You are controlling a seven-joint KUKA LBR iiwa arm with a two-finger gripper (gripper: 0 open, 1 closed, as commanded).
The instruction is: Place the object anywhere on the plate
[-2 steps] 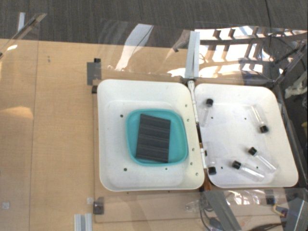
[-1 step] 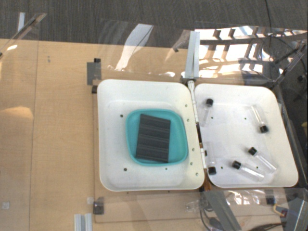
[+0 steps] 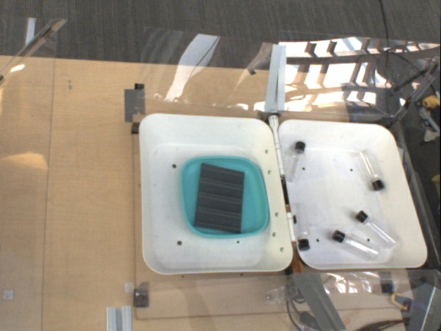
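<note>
A dark grey ribbed rectangular object [image 3: 220,198] lies flat on a teal plate [image 3: 258,216]. The plate rests in the middle of the left white bin [image 3: 160,185]. The object sits fully inside the plate's rim, tilted slightly off square.
The right white bin [image 3: 331,185] holds several clear tubes with black caps, such as one [image 3: 370,172] at its right and one [image 3: 353,242] near its front edge. A metal divider post [image 3: 275,81] rises behind the bins. Bare wooden bench [image 3: 69,185] lies to the left.
</note>
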